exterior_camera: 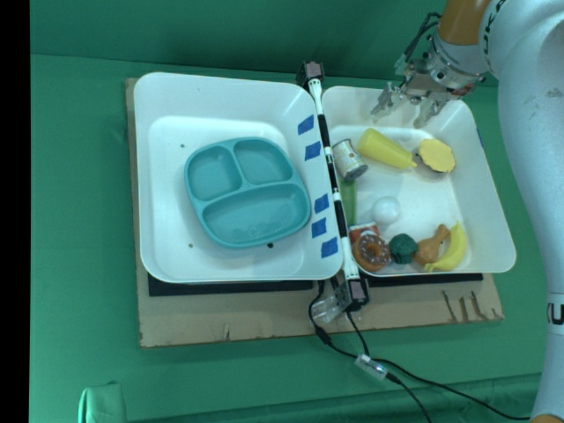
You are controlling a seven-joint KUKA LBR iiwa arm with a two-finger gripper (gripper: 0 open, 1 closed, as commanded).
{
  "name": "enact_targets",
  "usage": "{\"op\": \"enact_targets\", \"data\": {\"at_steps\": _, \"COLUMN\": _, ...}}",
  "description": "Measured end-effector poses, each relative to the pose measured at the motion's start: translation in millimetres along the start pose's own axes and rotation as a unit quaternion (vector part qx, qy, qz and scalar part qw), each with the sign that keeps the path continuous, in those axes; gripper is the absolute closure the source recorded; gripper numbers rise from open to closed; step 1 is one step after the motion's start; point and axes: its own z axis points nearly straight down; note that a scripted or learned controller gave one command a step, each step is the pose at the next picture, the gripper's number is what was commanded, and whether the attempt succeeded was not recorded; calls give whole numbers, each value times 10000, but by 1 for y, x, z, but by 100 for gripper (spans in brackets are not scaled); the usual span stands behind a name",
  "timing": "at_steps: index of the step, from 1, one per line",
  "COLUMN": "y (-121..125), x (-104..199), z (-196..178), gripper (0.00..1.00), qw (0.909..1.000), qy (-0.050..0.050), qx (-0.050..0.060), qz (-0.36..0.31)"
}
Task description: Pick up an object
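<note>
Over the right bin's (493, 227) far edge I see the end effector (407, 104) spread, grasping nothing; the yellow corn (385, 149) lies just below it, with bare floor between.

Even, fairly bright light falls from above, with a green cast from the counter (79, 236) cloth tinting the whole scene. The two white bins (167, 104) are close to overexposed, their rims washing out with little surface detail. Shadows are soft and short; a dark one lies under the bins' near edge. The teal divided plate (247, 192) shows faint sheen. Focus is moderate: small items look slightly soft, and the arm (529, 104) at the right is mildly blurred.
</note>
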Motion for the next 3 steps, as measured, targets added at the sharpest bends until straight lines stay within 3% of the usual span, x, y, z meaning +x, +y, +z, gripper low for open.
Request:
{"op": "enact_targets", "data": {"at_steps": 1, "y": -63, "x": 6, "z": 19, "gripper": 0, "qw": 9999, "qy": 42, "qx": -87, "qz": -36}}
{"op": "enact_targets", "data": {"at_steps": 2, "y": -60, "x": 1, "z": 2, "gripper": 100, "qw": 9999, "qy": 5, "qx": -162, "qz": 10}}
{"op": "enact_targets", "data": {"at_steps": 3, "y": -72, "x": 41, "z": -138, "gripper": 100, "qw": 9999, "qy": 44, "qx": -128, "qz": -53}}
